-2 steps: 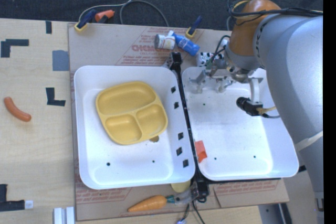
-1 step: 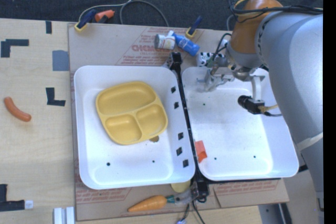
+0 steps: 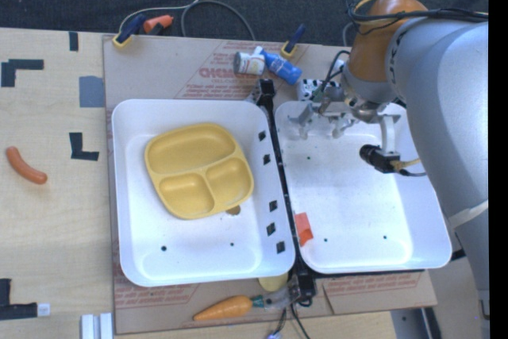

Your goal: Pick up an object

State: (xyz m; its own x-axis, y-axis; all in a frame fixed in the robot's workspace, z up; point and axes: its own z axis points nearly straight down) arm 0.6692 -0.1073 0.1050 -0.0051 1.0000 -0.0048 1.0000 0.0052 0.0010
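Observation:
A yellow divided plate point(image 3: 198, 169) lies in the left bin point(image 3: 135, 250), tilted a little, with a small brown item point(image 3: 232, 210) peeking out from under its near edge. My gripper point(image 3: 321, 125) hangs low over the far left corner of the right bin point(image 3: 397, 250), next to the divider. Its fingers point(image 3: 301, 121) stand apart and open, with only white bin floor between them. The grey arm with its orange band point(image 3: 381, 12) comes in from the right.
A blue and white bottle point(image 3: 268, 64) lies on the board behind the bins. A toy carrot point(image 3: 225, 308) rests at the front edge and a toy sausage point(image 3: 26, 165) on the table far left. An orange tag point(image 3: 303, 228) sits by the divider.

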